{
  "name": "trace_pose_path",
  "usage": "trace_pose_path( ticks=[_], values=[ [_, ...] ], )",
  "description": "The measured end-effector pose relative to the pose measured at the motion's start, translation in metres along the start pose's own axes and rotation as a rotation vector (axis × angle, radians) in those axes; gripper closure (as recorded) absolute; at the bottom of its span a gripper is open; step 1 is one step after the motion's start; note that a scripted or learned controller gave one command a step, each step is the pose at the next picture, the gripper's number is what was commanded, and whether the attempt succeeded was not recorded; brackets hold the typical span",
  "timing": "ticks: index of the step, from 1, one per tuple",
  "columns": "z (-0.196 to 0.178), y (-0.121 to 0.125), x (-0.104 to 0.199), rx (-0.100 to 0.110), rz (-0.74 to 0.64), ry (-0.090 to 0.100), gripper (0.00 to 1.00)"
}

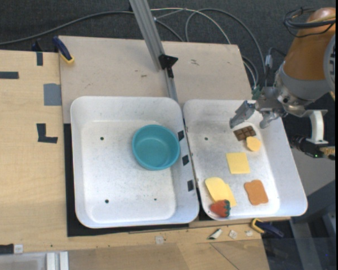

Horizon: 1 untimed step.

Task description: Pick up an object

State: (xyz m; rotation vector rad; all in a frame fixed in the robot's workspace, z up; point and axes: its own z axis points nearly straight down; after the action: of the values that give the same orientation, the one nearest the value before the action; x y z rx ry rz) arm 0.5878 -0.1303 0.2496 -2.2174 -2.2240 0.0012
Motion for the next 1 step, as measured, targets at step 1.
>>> trace_pose_path(
  ticks=[1],
  values=[
    [-0.0001, 0.0, 0.0, 0.0, 0.0, 0.0, 0.0]
  ],
)
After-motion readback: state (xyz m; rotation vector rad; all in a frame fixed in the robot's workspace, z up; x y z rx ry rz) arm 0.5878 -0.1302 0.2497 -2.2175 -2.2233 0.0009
